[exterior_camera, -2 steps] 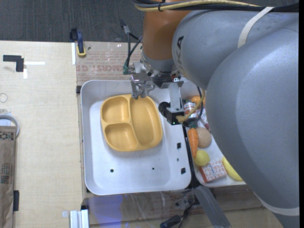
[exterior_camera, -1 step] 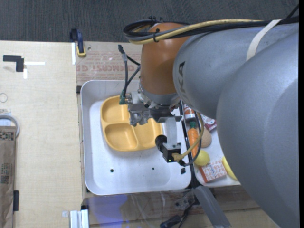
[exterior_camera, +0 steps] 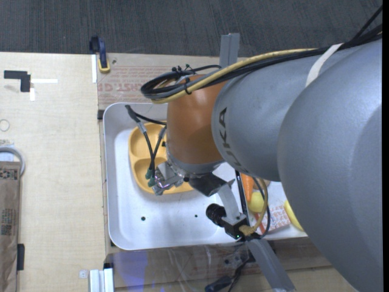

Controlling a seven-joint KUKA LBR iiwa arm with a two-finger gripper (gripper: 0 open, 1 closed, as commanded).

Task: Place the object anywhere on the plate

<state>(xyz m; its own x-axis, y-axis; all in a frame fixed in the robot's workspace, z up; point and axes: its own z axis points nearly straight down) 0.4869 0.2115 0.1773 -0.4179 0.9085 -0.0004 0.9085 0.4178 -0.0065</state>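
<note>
The gripper (exterior_camera: 157, 181) hovers right over the yellow plate (exterior_camera: 138, 148) in the white bin (exterior_camera: 121, 224) (can't tell if it's holding anything), so placement looks unfinished.

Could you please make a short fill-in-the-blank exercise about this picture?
1. The divided plate has the colour ____.
2. The plate lies inside a shallow ____ bin.
3. The band above the wrist of the arm has the colour ____.

Missing words: yellow; white; orange
</note>
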